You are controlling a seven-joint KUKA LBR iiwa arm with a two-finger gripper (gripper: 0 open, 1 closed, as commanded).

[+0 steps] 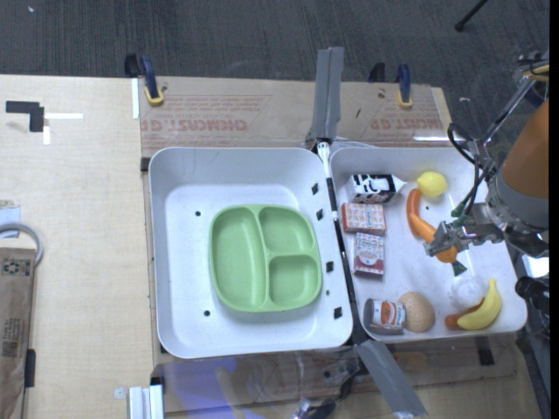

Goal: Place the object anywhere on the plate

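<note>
Your gripper (pixel 447 243) sits low in the right bin (pixel 397 326), over the lower end of the orange carrot (pixel 417 215); you cannot tell how wide it stands or whether it grips anything. At nine o'clock from it, the green plate (pixel 265 257) lies in the left bin (pixel 175 234)

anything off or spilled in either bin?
Nothing stands out. The green plate sits flat in the left bin. The right bin holds its food items loosely scattered, none spilled over the rim. The gripper is low over the carrot.
</note>
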